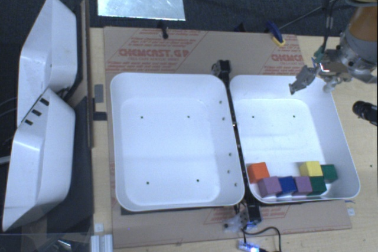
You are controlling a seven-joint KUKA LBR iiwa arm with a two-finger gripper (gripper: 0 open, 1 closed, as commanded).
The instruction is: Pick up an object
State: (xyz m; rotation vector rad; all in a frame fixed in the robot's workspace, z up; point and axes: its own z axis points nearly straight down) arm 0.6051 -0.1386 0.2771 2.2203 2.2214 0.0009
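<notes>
Hovering over the right bin (339,127)'s far corner, the jaws (312,81) hang spread apart, well away from the blocks (292,180).

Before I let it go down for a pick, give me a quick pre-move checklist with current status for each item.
1. Targets present: blocks cluster along the near edge of the right bin: ok.
2. Gripper above the blocks: not ok; it sits over the bin's far right corner, well away from them.
3. Gripper free of any object: ok, nothing between its fingers.
4. Fingers open enough for a block: cannot tell.
5. Isolated target: not ok; the blocks touch one another, though the orange block sits at the cluster's left end.
6. Blocks clear of the bin wall: not ok.
</notes>
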